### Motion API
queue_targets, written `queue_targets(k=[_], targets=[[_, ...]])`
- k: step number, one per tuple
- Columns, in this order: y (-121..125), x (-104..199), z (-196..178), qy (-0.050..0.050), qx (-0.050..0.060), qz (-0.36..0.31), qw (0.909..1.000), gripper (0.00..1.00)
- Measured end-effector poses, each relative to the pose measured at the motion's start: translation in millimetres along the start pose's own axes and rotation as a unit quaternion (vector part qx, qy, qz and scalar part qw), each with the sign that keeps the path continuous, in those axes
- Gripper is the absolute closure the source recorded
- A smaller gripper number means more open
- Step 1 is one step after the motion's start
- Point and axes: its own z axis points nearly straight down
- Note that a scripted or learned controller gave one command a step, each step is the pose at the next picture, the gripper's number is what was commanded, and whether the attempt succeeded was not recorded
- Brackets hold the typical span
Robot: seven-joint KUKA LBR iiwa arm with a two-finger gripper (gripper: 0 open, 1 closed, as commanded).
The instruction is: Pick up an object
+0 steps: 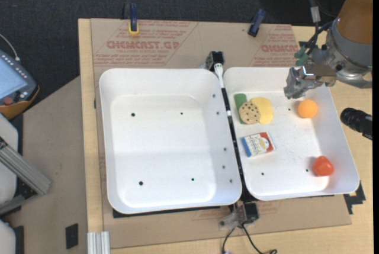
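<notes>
The right bin (331, 182) holds an orange ball (307, 109), a red-orange round object (323, 166), a yellow round object (264, 111), a speckled tan cookie (249, 112), a green piece (240, 100) and a small white carton with red and blue print (257, 144). My gripper (294, 89) hangs over the far part of the right bin, just up and left of the orange ball. Nothing shows between its fingers, and their spread is too small to read.
The left bin (112, 128) sits beside the right one on a brown board (177, 39). Blue clamps (133, 17) hold the board's far edge. A black clip (214, 60) sits between the bins at the far side.
</notes>
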Motion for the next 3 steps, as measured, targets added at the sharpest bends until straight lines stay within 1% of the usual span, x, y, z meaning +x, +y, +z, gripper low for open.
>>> queue_targets(k=[1,2,3], targets=[[-36.1,71.6,96.2,0.001,0.015,0.000,0.9999,1.00],[-36.5,119.3,52.4,0.001,0.006,0.001,1.0000,1.00],[-41.5,178.0,-0.3,0.001,0.005,0.001,1.0000,1.00]])
